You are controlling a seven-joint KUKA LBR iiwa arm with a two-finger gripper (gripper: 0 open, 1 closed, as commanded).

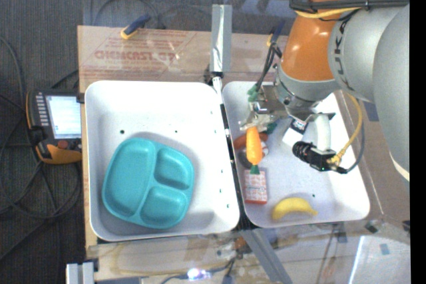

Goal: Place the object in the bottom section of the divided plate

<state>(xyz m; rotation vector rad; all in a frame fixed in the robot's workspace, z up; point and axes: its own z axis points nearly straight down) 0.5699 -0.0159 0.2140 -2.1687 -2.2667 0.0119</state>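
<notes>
While orange carrot-shaped toy (253,145) is seen beneath two-finger gripper (256,122), grip cannot be told; firm hold advised before teal divided plastic plate (148,181) is approached.

Faded red block lettering ran across the flat brown cardboard sheet (143,56) lying behind the two white bins, but it was too washed out to read with any certainty. Part of large dark letters, seemingly "UK", stood on the grey casing of the robot arm (373,43) beside its orange band. The small red bottle (255,185) carried a label, and the handheld pendant's lit screen (63,115) showed content, both too small to read.
</notes>
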